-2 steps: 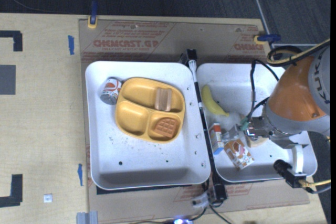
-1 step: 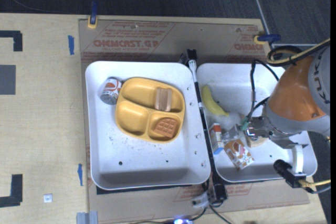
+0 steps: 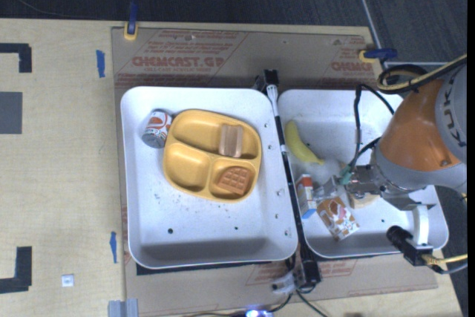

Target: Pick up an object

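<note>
Currently the gripper (image 3: 349,185) sits low in the right bin (image 3: 334,104), just beside a small orange-and-white packet (image 3: 336,217); the banana (image 3: 300,145) lies near, toward the divider between the bins, and a small white tube (image 3: 305,191) lies between banana and packet. Whether the fingers are parted or closed, and whether anything is between them, cannot be told: the wrist hides them. Recommended practice: centre over one item only, preferably the packet, keep off the bin wall, close fully, then lift straight. The left bin (image 3: 141,182) holds a yellow tray (image 3: 193,167) and a can (image 3: 155,128).
</note>
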Robot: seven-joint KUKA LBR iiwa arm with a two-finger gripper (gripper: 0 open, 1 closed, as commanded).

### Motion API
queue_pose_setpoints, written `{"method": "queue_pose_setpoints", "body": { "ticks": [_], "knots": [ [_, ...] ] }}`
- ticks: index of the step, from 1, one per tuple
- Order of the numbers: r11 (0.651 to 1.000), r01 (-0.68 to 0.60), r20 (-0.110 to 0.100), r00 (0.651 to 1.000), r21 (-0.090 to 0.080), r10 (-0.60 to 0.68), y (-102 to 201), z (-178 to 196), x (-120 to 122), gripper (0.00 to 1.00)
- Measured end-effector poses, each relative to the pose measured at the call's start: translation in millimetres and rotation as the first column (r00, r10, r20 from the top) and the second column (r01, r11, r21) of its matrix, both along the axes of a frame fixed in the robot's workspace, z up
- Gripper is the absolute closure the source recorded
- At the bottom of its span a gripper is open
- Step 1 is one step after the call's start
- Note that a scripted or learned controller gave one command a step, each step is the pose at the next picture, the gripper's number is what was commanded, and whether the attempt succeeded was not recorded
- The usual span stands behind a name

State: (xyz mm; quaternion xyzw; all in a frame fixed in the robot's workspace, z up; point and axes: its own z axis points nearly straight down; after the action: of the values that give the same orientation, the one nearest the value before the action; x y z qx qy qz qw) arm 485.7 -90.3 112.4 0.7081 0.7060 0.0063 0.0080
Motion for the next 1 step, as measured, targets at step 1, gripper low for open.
{"method": "queue_pose_setpoints", "body": {
  "ticks": [1],
  "knots": [
    [1.0,0.0,0.0,1.0,0.002,0.0,-1.4,-1.0,0.3,0.0]
  ]
}}
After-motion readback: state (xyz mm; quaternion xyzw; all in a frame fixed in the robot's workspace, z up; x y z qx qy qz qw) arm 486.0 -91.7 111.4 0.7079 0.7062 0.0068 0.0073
